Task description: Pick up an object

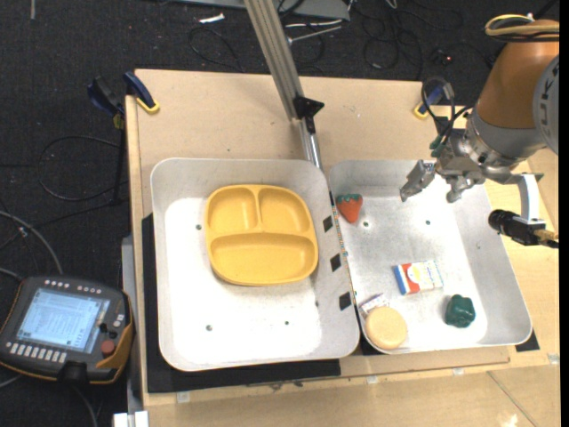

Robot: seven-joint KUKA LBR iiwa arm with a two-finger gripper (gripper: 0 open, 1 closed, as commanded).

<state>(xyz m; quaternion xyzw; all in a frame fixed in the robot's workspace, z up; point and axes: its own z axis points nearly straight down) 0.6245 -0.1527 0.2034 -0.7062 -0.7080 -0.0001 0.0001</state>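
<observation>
A pale, matte wooden bench [231,114] stands on a dark carpeted floor strewn with black cables; a teach pendant [62,327] with a lit screen lies at the lower left of the camera view. Two shallow white bins with rounded corners sit side by side on the bench. The left bin [178,327] holds a smooth yellow plastic plate [261,235], rounded-square and split into three compartments. The right bin [498,301] holds four small objects: a red strawberry-shaped toy [351,208] with a green top near the far left corner, a white, red and blue printed box [418,277] near the middle, a pale yellow disc [386,328] at the near left corner, and a dark green lumpy object [460,310] near the right wall. The gripper [436,185] hangs over the far part of the right bin, fingers spread apart and holding nothing, well apart from every object.
</observation>
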